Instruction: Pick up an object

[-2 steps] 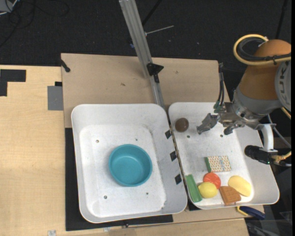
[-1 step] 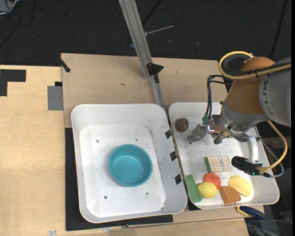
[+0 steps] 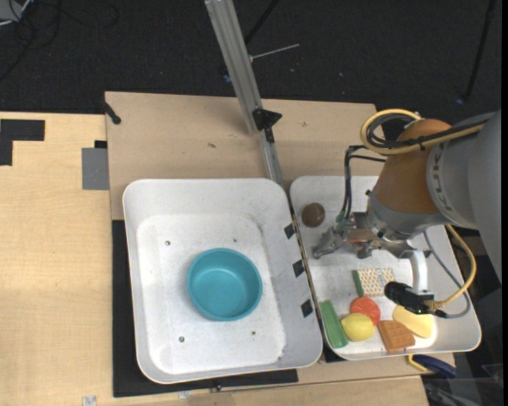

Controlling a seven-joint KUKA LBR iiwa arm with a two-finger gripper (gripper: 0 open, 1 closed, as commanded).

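White plastic makes up both bins: the left bin carries a teal bowl, and the right bin holds everything I might pick. My gripper hangs low over the upper half of the right bin, under the orange band and the grey wrist, and whether it is released or clenched I cannot tell, because the wrist body and its cables cover the tip from this slanted overhead camera. No object is visibly caught in it. The nearest candidate is a brown ball, just beside the gripper, toward the left bin and slightly farther up the frame; I judge that short sideways offset is what the coming move turns on, since the ball is round and needs no alignment to a long axis. The other things crowd the near end of the bin, well apart from the tool: a green stick lying along the left wall, a lemon, a red ball touching the lemon, a tan block, a yellow wedge and a patterned card. A black part overlaps the wedge, and I cannot say whether it is a loose object or cable hardware.
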